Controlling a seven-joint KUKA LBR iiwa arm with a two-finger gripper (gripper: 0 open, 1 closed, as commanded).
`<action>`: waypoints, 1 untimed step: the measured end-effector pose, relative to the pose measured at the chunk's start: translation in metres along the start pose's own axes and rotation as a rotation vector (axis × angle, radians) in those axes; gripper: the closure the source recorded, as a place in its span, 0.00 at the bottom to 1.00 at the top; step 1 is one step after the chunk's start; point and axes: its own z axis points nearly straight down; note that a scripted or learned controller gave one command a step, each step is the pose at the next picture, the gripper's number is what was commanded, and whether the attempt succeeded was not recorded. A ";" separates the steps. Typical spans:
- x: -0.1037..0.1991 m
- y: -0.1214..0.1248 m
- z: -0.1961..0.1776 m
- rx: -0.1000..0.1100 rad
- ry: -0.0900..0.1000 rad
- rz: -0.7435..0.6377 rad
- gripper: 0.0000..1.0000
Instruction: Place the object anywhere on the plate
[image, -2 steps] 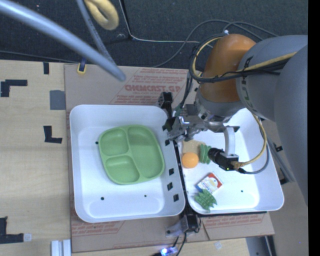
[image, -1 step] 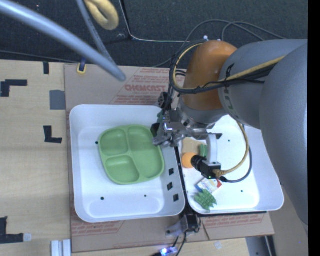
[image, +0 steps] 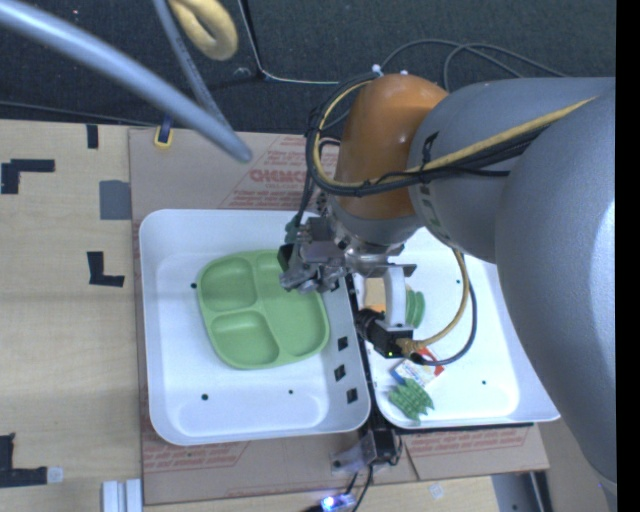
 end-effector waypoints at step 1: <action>-0.002 0.000 0.000 0.001 -0.001 0.003 0.00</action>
